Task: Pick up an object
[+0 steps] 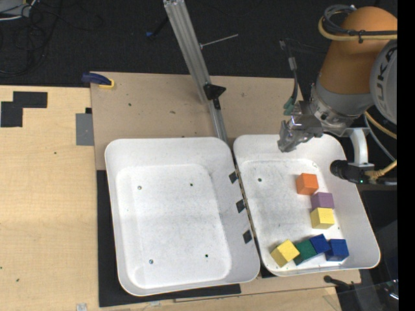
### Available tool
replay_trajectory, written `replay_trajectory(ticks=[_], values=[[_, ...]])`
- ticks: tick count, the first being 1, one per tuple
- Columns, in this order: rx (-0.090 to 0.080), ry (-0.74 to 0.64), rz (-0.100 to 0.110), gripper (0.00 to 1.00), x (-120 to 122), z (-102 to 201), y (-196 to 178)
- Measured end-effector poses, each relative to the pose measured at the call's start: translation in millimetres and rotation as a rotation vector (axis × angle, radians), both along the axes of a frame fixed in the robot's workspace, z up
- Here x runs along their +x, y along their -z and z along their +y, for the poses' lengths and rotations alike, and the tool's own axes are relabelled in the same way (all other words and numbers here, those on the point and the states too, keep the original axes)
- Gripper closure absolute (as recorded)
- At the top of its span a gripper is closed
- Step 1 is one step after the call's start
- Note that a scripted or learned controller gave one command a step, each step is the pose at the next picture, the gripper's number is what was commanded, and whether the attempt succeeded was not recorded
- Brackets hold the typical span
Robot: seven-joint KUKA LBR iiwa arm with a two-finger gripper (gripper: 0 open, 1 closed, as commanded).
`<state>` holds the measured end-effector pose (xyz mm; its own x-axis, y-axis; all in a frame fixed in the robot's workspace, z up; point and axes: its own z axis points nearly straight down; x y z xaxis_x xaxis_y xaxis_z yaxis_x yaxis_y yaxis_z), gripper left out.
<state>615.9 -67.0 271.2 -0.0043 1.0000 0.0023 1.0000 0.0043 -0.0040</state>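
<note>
Several small blocks lie in the right bin [259,193]: an orange block [307,184], a purple block [322,201] under it, a yellow block [322,218], then a yellow block [284,252], a green block [305,250] and two blue blocks [329,246] along the near edge. My gripper [291,138] hangs over the far edge of the right bin, up and left of the orange block, with nothing visible between its fingers.
The left bin [130,167] sits beside the right one, with black clips [240,205] along the shared edge. A slanted metal rail [194,57] rises behind the bins. A black cable connector [350,170] hangs at the right bin's right side.
</note>
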Motion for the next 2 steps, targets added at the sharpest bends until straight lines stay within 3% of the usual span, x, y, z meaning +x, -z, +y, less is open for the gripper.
replay_trajectory(ticks=[2], values=[[-0.001, 0.000, 0.002, 1.00, -37, 95, 27]])
